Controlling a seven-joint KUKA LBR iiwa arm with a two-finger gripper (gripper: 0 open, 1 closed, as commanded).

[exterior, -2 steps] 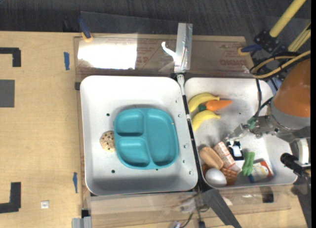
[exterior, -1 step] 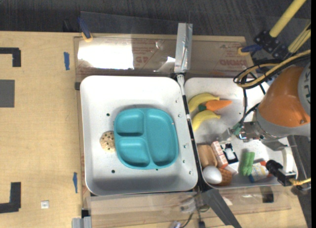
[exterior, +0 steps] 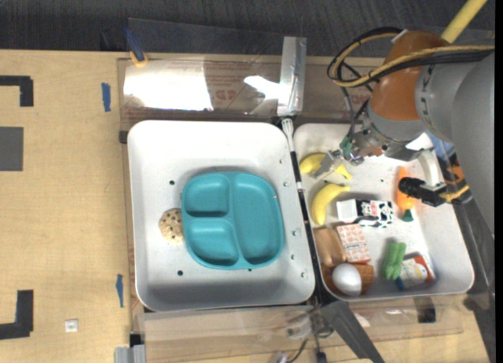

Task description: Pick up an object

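My gripper (exterior: 348, 154) hangs low over the far left part of the right bin (exterior: 460, 275), under the orange wrist band. Just to its left lies a small yellow banana (exterior: 311, 164), close to the gripper tip; whether they touch I cannot tell. A second, larger banana (exterior: 325, 201) lies just in front of it. Beside that are a cow-patterned carton (exterior: 367, 211), a reddish packet (exterior: 353, 243), a white egg (exterior: 346, 278), a green piece (exterior: 393, 259) and an orange carrot-like toy (exterior: 410, 193).
The left bin (exterior: 149, 157) holds a teal divided plate (exterior: 233, 218) with a cookie (exterior: 170, 225) against its left side. A clear plastic sheet and a metal bracket (exterior: 292, 75) stand behind the bins. The arm's grey body covers the right bin's far right corner.
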